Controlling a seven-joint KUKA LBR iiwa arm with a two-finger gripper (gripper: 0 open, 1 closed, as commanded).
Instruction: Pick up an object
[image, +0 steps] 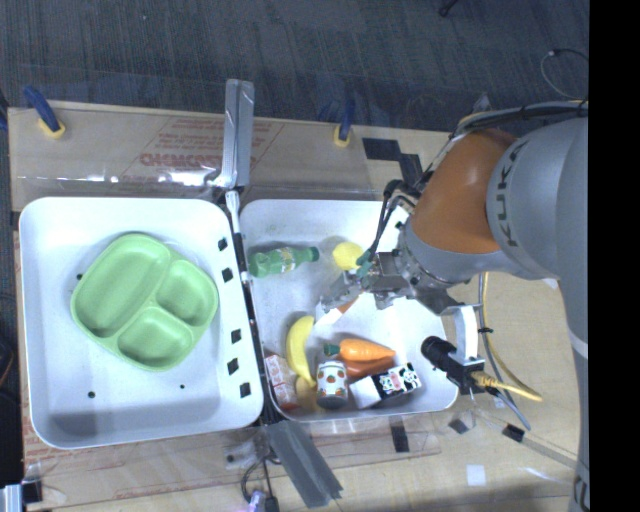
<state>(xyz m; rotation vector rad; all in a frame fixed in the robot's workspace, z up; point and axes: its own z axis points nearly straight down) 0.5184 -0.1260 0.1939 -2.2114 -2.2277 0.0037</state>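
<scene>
Carrot (366, 352), orange and tapered, lies near the tool (345, 292); its grip state unclear.

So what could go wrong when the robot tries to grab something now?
The toys in the right bin are crowded. The banana, carrot and small can lie close together, so the hand might bump one while going for another. The carrot looks round and smooth, so it may slip. The toys at the bin's near edge sit close to the wall, which could block the hand.
</scene>
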